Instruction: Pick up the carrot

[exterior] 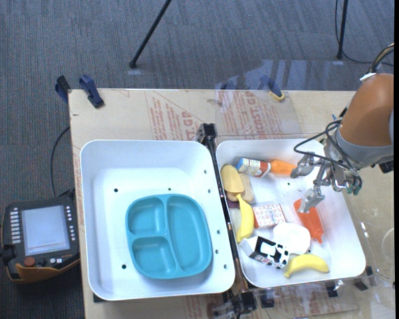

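Gripper: the gripper (314,183) hangs over the right-hand part of the right bin (356,244), its fingers spread apart with nothing between them; one fingertip points down at the carrot's upper end.
Carrot: the carrot (311,220) lies just below the gripper on the bin floor, orange, slanting down and to the right; whether the lower fingertip touches it cannot be told.
Arm: the grey arm with its orange band (371,111) sits above and to the right of the gripper.
Left of the gripper: a small bottle with an orange cap (261,167), a potato-like piece (231,181), a banana (244,219) and a patterned card (268,214).
Below the gripper: a white lump (291,235), a black-and-white item (269,252) and a second banana (306,264).
Far left of the gripper: the left bin (93,178) holds a blue divided plate (168,235).
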`<state>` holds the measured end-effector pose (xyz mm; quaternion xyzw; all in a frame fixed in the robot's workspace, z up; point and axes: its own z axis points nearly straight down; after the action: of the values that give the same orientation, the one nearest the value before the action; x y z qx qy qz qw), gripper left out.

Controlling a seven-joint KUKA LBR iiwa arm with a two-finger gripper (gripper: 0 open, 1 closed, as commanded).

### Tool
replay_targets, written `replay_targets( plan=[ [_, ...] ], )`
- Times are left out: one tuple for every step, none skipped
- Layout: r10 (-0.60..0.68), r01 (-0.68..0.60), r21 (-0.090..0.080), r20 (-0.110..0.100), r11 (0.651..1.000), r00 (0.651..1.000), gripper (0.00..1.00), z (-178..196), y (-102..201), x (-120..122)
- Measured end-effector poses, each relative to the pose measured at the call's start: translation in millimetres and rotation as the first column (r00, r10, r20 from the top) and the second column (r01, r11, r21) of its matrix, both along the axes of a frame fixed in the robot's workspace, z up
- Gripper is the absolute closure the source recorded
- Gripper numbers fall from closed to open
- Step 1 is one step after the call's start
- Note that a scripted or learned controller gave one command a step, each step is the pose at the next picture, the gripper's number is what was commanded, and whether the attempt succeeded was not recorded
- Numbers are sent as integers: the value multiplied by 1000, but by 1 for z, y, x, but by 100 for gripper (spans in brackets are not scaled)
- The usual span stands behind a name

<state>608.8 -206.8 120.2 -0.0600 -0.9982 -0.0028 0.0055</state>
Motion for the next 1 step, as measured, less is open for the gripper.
replay_targets(
  plan=[
    [-204,204,-8,16,979,979,0,-20,-7,32]
  ],
)
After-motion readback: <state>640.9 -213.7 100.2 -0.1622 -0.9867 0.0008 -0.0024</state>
